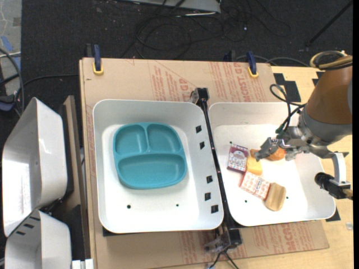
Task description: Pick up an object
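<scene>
- The thing nearest my reach is an orange piece [275, 154], small and rounded, lying in the right bin [314, 206] just at my fingertips. It is partly hidden by my own hardware, so I cannot tell its full shape.
- My claw [271, 148] sits low over that orange piece, in the upper middle of the right bin. How it is set, and whether anything is caught in it, I cannot tell from this slanted view; the parts blur together with the orange behind them.
- My judgement on progress: the approach looks made, but nothing shows as lifted. The orange piece appears to rest on the bin floor, so grasp and lift are both left to do.
- Just beside it, toward the bins' divider, lies a yellow block [254, 167], pale and squarish, touching or nearly touching the orange piece.
- Left of that is a small purple packet [238, 158] with a light label, lying flat.
- Below the yellow block is a pink speckled packet [255, 186], flat, and touching its lower right a tan bread-like piece [275, 196].
- The left bin [106, 206] holds a teal divided plate [150, 154], three compartments, well apart from my work.
</scene>
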`<state>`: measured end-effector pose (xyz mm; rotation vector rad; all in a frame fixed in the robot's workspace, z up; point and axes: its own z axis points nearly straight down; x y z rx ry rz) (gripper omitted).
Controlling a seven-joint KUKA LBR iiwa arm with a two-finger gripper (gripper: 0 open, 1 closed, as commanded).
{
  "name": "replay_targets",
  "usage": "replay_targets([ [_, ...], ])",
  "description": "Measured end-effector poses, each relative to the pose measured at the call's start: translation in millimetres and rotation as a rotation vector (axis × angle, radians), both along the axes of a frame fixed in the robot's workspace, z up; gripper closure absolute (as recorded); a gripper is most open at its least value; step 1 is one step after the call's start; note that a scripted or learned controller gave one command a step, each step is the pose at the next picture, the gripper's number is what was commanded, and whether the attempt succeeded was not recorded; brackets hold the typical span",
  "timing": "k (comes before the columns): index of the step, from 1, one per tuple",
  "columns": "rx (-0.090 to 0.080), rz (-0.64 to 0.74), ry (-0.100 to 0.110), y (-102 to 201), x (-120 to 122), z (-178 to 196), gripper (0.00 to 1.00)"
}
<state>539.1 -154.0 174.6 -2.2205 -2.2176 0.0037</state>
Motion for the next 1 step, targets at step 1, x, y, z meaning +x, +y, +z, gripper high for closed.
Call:
replay_targets([
  [1,0.001,0.000,0.002,4.7,0.9,-63.5,0.00],
])
